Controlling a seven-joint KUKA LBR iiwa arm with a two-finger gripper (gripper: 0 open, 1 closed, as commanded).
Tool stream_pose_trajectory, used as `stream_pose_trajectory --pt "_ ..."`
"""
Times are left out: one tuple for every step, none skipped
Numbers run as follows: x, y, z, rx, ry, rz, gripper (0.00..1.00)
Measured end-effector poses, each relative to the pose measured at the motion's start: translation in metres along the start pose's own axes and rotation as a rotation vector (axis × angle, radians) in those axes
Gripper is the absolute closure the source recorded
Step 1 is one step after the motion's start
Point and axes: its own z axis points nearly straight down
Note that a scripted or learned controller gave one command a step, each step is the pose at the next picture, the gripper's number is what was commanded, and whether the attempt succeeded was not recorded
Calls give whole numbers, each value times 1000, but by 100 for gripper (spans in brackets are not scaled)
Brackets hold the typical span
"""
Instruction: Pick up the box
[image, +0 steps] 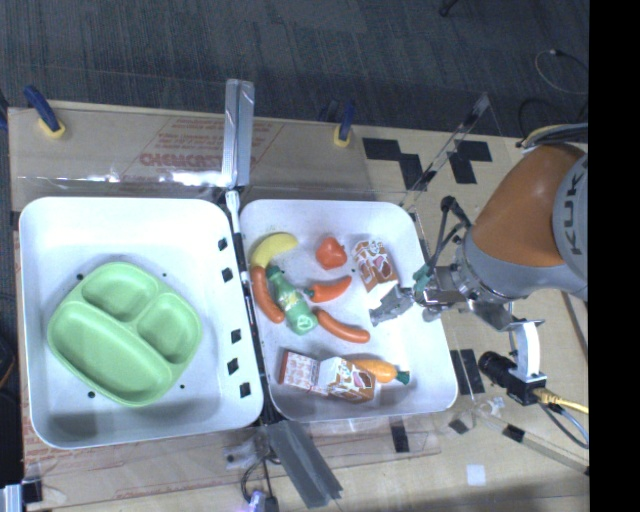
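In the right bin (432, 372), a long flat box (322, 373) with a brown and white print lies near the front wall. A smaller brown and white carton (372, 262) lies toward the back right. My gripper (392, 306) hovers low over the bin's right side, just below the small carton and above the long box's right end. It touches neither. The grey arm with its orange band (525, 205) reaches in from the right.
The right bin also holds a banana (273, 246), a tomato (331, 252), a green bottle (293, 304), several sausages (341, 326) and a carrot (378, 371) against the long box. The left bin (40, 400) holds a green divided plate (125, 330).
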Motion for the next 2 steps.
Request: stream_pose_trajectory --pt "46 14 87 2 0 172 0" --pt "36 -8 128 -1 1 213 0"
